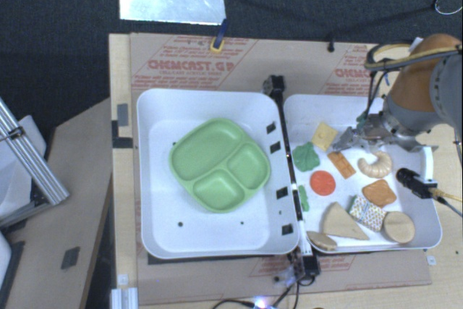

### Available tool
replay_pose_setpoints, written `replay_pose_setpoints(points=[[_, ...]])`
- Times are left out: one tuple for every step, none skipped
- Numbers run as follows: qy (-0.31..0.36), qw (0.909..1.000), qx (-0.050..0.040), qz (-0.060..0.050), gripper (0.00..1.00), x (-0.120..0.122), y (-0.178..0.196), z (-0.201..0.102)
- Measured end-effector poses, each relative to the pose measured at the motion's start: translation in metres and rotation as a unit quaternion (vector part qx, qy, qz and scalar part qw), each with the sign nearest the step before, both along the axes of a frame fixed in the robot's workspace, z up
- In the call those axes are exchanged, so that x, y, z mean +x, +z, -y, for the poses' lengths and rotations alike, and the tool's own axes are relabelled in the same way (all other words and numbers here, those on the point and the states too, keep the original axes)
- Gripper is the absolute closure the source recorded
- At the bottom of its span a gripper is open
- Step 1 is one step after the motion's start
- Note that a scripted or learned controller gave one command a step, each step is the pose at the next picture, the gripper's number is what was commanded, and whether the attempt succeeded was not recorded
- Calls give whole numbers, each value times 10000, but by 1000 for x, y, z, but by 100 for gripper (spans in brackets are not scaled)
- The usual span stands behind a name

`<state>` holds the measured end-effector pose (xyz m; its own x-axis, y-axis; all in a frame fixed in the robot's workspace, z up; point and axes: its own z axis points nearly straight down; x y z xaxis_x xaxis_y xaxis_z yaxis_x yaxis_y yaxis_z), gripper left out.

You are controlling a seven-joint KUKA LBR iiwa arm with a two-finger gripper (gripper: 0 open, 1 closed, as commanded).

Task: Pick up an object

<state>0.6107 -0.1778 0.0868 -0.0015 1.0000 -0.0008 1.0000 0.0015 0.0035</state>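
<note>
1. no object is named, so any piece in the right bin (311,111) will do. judging by closeness, the likely targets are the cheese (324,134) and the cracker (341,164), both lying flat on the bin floor near its middle.
2. the gripper (350,140) is low over the bin between those two, just beside each. nothing visible is held, and i cannot tell whether it is wide or narrow.
3. the shrimp (375,166) lies just right of the cracker. the lettuce (306,155) and tomato (323,183) sit to its left, near the wall between the bins.
4. further toward the front are the toast (379,192), a patterned block (367,212), a wedge (341,222) and a disc (398,226), packed close together.
5. the left bin (166,112) holds a green plate (221,164), well apart from the arm.
6. risks, as i judge them:
   - the gripper may come down in the gap between cheese and cracker and close on nothing.
   - both pieces are thin and flat, so they may slide away rather than lift.
   - a push on the cracker could shove it into the shrimp and jam the grasp.
</note>
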Motion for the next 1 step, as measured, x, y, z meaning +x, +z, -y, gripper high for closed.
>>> replay_pose_setpoints(points=[[3, 10000, 8, 40, 100, 3, 13, -1]])
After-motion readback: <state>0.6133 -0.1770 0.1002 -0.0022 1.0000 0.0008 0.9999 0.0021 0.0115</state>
